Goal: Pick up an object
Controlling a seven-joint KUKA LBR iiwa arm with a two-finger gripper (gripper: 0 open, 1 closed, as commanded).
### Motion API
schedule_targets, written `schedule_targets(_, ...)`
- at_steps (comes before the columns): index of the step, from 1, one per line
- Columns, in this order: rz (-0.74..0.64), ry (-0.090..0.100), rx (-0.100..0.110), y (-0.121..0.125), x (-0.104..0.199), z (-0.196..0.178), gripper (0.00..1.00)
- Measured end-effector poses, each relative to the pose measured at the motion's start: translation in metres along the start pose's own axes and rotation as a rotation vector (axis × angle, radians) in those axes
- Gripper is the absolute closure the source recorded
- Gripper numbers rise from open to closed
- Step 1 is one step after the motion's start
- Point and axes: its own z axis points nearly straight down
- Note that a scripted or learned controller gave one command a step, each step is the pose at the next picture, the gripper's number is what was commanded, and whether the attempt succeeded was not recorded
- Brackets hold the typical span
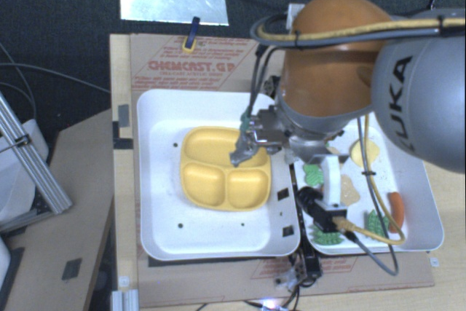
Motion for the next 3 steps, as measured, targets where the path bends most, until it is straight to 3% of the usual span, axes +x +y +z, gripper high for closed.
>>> schedule_targets(1,0.008,0.004,-0.018,0.003,-0.003,-0.020,1.00)
schedule_targets(2,0.011,0.000,-0.013,0.079,-0.024,0.083,1.00)
schedule_targets(3,0.004,0.006,-0.027,0.049,-0.020,-0.038,1.00)
